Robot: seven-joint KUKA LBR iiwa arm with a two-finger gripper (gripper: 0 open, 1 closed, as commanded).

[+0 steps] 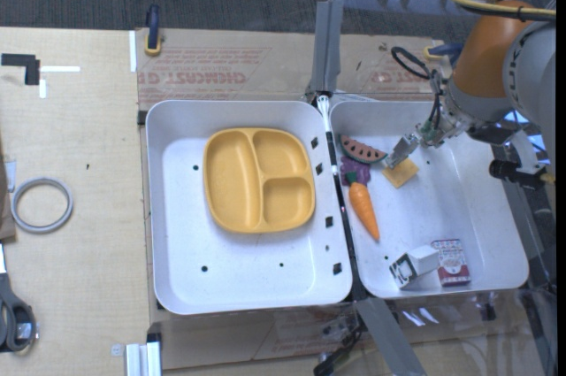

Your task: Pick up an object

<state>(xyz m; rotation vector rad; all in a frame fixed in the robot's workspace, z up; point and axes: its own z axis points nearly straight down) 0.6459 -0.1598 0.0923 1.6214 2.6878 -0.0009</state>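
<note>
Nearest us, at the front of the right bin (495,277), we see a small milk carton (438,263) lying on its side. Just behind it lies a toy carrot (363,208), close to the divider, with a watermelon slice (363,150) beyond its leafy end. Beside these, a yellow cheese wedge (402,174) rests on the bin floor, directly under the gripper (405,150); whether the gripper is clenched or released we cannot tell. In the left bin (177,268) sits a yellow divided plate (259,180).
</note>
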